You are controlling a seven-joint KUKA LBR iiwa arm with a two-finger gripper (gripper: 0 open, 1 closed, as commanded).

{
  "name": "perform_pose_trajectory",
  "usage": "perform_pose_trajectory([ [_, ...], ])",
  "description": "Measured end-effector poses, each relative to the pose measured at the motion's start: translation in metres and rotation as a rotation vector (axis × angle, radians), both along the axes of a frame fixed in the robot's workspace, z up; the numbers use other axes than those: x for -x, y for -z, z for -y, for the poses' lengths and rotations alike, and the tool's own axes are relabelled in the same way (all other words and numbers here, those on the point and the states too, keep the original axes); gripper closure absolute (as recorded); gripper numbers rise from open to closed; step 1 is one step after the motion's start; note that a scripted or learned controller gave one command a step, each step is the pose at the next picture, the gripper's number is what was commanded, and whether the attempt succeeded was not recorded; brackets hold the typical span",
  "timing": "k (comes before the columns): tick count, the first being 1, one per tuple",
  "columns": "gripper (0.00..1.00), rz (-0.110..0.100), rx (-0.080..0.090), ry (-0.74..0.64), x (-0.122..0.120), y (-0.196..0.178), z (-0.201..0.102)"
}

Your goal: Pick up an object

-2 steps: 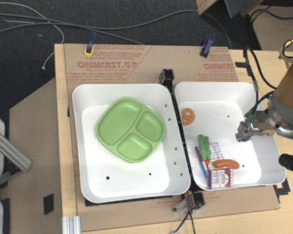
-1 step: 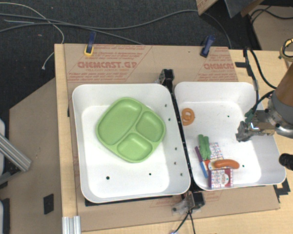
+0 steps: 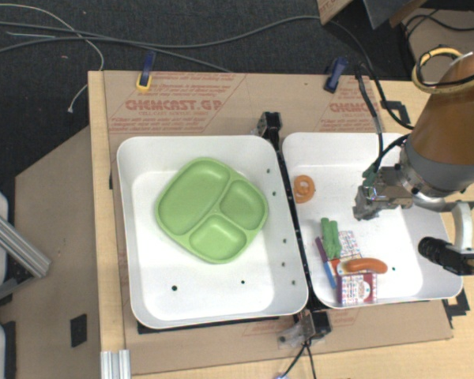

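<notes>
My gripper (image 3: 369, 208) hangs over the middle of the right bin (image 3: 332, 153), above bare white floor. To its left lies a small orange ring (image 3: 303, 187) near the bin's left wall. Below and left of it sit a green block (image 3: 330, 235), a purple and blue pen-like stick (image 3: 325, 260), a red sausage-shaped toy (image 3: 364, 266) and a red-and-white patterned packet (image 3: 355, 287) under it. Nothing shows between the fingers.
The left bin (image 3: 134, 235) holds a green divided plate (image 3: 212, 209). Black clamps sit between the bins at the top (image 3: 269, 123) and the bottom (image 3: 312, 323). A black fixture (image 3: 446, 255) juts over the right bin's right edge. Cables run along the bench's back right.
</notes>
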State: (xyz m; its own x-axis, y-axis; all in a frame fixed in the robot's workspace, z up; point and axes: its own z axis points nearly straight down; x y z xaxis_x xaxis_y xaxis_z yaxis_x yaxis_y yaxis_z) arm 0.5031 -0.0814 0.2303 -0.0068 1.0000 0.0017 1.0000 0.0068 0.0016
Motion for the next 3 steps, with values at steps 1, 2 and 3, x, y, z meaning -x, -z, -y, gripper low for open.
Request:
perform_pose_trajectory([
  [1, 1.00, -0.001, -0.001, 0.000, -0.014, 0.008, -0.053],
  [2, 1.00, 0.000, 0.000, 0.001, -0.015, -0.001, -0.101],
  [3, 1.00, -0.006, -0.001, 0.000, -0.013, 0.010, -0.158],
])
